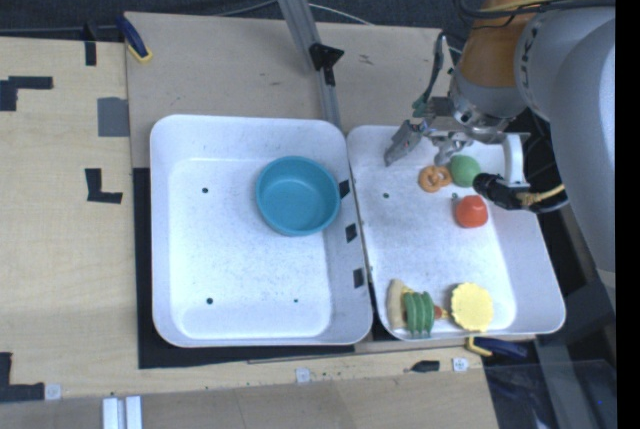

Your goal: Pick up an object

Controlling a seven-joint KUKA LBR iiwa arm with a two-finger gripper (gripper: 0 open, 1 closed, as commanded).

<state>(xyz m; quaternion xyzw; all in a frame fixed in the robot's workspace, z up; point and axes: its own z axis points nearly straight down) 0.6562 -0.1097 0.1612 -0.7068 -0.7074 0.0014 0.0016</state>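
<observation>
My gripper (422, 149) hangs over the far end of the right bin (520, 257), open, with nothing between its fingers. One grey finger (400, 145) points down to the left. Just below the gripper lies a small orange ring-shaped piece (432, 179), and a green ball (464, 169) sits right beside it. A red piece (470, 211) lies a little nearer. At the bin's near end rest a yellow round piece (471, 306) and a green and yellow piece (415, 310).
The left bin (190, 257) holds a blue bowl (297, 195) near its far right corner. A grey metal pole (300, 7) slants down to the gap between the bins. The arm's grey body (580, 117) looms over the right bin's right side.
</observation>
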